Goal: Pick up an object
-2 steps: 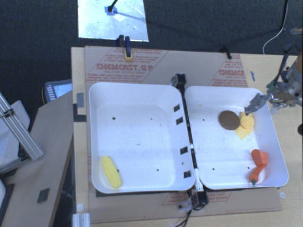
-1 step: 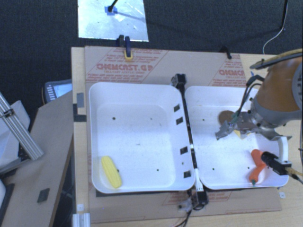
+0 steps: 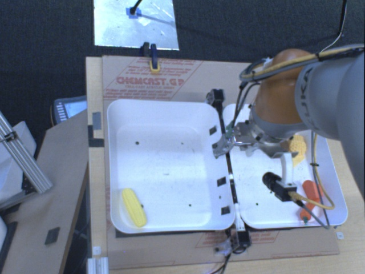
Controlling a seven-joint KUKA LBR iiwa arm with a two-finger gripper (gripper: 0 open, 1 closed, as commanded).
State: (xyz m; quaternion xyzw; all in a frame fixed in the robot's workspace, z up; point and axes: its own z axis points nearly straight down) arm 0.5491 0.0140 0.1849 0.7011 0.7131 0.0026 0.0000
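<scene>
A yellow corn cob (image 3: 133,207) lies in the left bin (image 3: 165,124), near its front left corner. In the right bin (image 3: 256,213) an orange carrot-like thing (image 3: 312,192) lies by the right wall, with a small orange and green bit (image 3: 305,214) just in front of it. A pale yellow knobbly thing (image 3: 297,147) peeks out from under the arm, partly hidden. My gripper (image 3: 223,145) hangs low over the right bin's left edge, at the divider between the bins. It is far from the corn and the carrot, and I see nothing in it.
Black clips (image 3: 222,181) line the divider between the bins. The bins rest on a cardboard sheet (image 3: 151,80) with red print. A metal plate (image 3: 135,15) lies behind the bench, and an aluminium rail (image 3: 23,161) stands at the left.
</scene>
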